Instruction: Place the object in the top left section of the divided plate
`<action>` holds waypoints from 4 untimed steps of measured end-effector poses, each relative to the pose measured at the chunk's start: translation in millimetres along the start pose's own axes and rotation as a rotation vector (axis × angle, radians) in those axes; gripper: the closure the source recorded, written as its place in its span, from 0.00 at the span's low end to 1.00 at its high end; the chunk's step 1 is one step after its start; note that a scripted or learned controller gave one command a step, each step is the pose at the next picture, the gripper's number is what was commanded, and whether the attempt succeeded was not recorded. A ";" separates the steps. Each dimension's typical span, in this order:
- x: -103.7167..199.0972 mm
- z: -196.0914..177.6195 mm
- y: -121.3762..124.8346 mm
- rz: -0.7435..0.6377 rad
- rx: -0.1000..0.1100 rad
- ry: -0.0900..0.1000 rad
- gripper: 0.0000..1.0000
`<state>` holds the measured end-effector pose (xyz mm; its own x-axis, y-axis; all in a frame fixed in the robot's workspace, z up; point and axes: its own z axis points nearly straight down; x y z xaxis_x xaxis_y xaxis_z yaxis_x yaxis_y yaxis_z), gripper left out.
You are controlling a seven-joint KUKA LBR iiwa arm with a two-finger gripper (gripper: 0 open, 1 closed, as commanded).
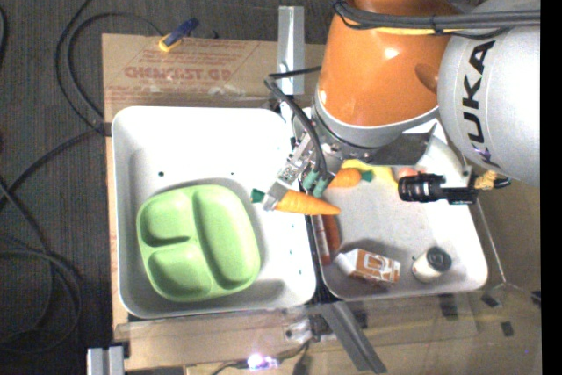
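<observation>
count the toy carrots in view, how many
2. One carrot lies across the divider between the two bins, just below the gripper. A second carrot sits in the right bin, close under the arm. The arm may hide others.

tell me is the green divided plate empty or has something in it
Empty: all compartments of the green divided plate show bare; the orange toy carrot sits outside it.

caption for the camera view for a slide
Gripper carries a toy carrot over the bins' shared edge toward the green divided plate.
</observation>
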<state>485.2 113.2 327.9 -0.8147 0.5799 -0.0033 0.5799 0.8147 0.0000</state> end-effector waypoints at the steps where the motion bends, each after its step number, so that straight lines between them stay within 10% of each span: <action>1: 36.4 116.9 46.7 -0.182 0.001 0.006 1.00; 2: 49.7 80.9 66.1 0.019 0.002 0.004 1.00; 4: 24.9 97.3 33.5 -0.174 0.000 0.001 1.00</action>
<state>484.6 154.8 230.6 -0.9027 0.4303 -0.0018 0.4303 0.9027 -0.0008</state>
